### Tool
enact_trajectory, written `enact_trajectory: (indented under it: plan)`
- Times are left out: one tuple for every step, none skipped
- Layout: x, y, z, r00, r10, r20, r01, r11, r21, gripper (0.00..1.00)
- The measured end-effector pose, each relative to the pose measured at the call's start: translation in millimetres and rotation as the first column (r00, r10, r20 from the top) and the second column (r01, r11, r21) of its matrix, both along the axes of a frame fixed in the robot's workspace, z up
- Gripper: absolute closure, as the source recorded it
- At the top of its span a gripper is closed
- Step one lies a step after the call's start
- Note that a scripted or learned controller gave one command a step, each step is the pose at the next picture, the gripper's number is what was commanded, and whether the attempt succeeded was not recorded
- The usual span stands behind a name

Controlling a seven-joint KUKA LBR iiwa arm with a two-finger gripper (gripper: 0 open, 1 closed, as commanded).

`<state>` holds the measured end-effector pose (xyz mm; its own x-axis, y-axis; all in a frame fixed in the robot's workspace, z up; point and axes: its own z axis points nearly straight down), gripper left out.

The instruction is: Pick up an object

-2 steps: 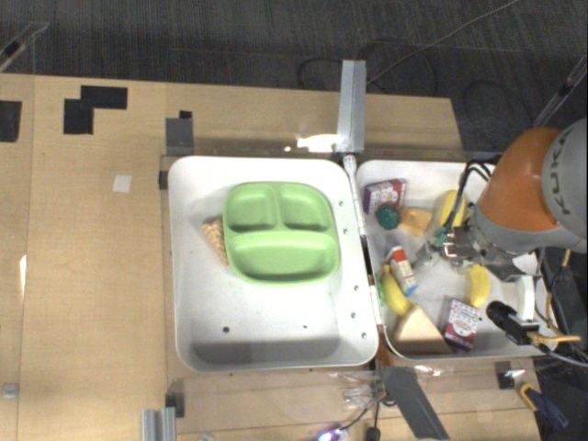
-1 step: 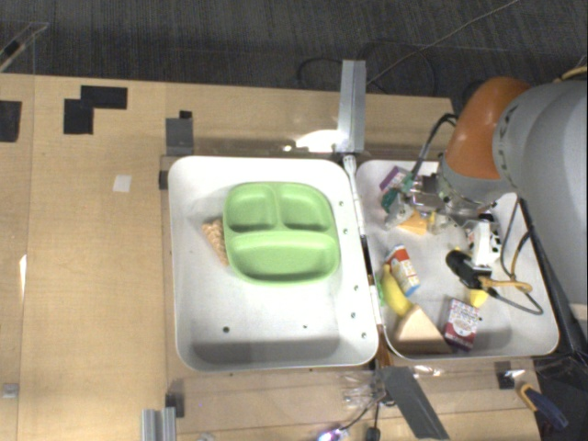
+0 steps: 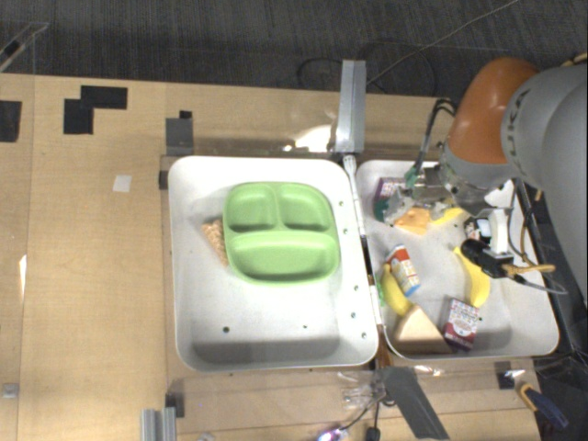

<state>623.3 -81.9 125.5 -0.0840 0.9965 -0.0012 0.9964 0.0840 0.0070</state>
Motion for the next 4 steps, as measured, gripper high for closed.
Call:
enact_trajectory:
  plan:
    - [18.9, -7.2, -27.2, 0.999, -0.047, 0.02, 0.047, 0.999, -0.001, 0.0]
    - [-24.7, -20.2, 8.1, 0.958, -0.285, -0.002, 0.285, 0.958, 0.002, 0.0]
    - [44.3, -13.5, -24.8, 0.893, -0.449, -0.033, 0.449, 0.894, -0.004, 0.0]
    - [45.7, -9.9, -16.8, 0.897, -0.441, -0.026, 0.441, 0.897, 0.0, 1.0]
